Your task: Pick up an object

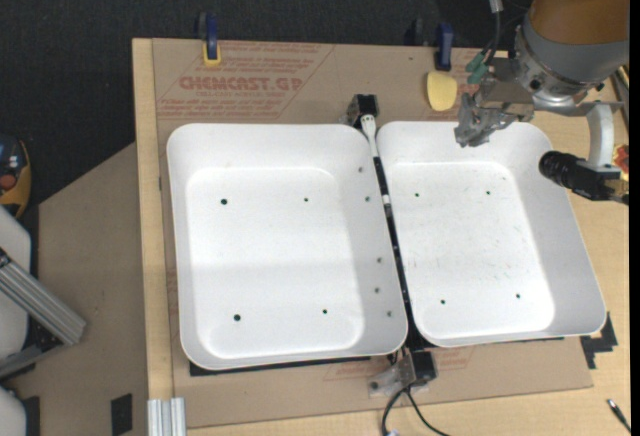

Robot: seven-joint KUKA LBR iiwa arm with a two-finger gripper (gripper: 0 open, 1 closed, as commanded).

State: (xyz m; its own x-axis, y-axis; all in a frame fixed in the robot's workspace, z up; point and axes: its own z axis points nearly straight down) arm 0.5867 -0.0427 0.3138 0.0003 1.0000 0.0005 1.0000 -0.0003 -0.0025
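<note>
A small pale yellow object [441, 90] lies on the brown board just beyond the far rim of the right bin [560, 224], outside both bins. My gripper [472, 131] hangs over that far rim, a short way right of and nearer than the yellow object, and apart from it. Nothing shows in the gripper's grasp. The grey wrist and orange band rise from it toward the upper right. The left bin [190, 224] lies beside the right one.
Two blue clamps [210, 28] [443, 42] hold the board's far edge. A black fitting [362, 109] sits at the far end of the seam between the bins. A black knob [562, 167] juts over the right bin's right rim. Cables hang at the upper right.
</note>
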